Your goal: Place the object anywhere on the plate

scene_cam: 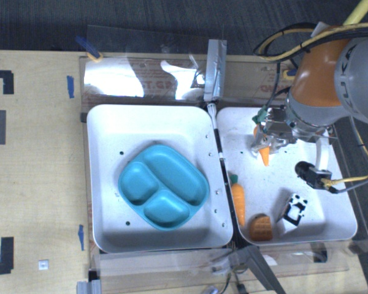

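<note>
The gripper (267,146) hangs over the right bin (343,225), fingers closed on a small orange cone-shaped piece (265,156), tip pointing down. The blue divided plate (164,185) sits in the left bin (104,133). A carrot (238,202), a brown item (261,226) and a black-and-white item (295,209) lie along the right bin's lower edge.

Bright, even overhead light, strong glare on the clear panel (135,78) behind the bins, soft shadows, sharp focus.
</note>
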